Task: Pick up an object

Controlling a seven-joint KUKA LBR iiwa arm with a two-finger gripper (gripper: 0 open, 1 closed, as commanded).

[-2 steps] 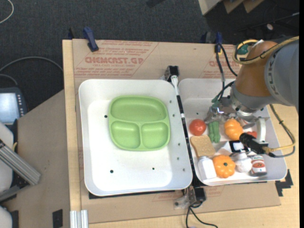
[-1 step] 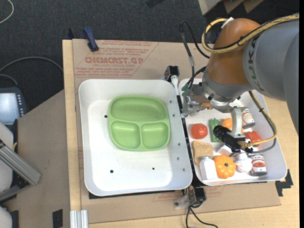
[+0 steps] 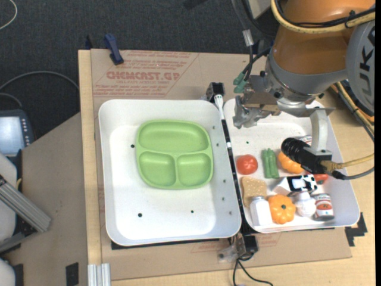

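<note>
I read the grey arm with the orange band (image 3: 312,28) as parked high over the far end of the right white bin (image 3: 348,204), so the gripper (image 3: 245,117) hangs above bare bin floor, likely a staging pose before descent. I can't tell how far the gripper is open, and I see nothing held in it.

The left white bin (image 3: 113,159), off to the gripper's side across the divider, carries just the green three-compartment plastic plate (image 3: 174,154), lying flat.

Candidate picks are all clustered nearer the camera than the gripper: small red tomato-like toy (image 3: 246,164) closest, green pod-shaped toy (image 3: 271,163) just beside it, orange toy pumpkin (image 3: 281,209) farthest. The tomato looks most isolated, so probably easiest.
</note>
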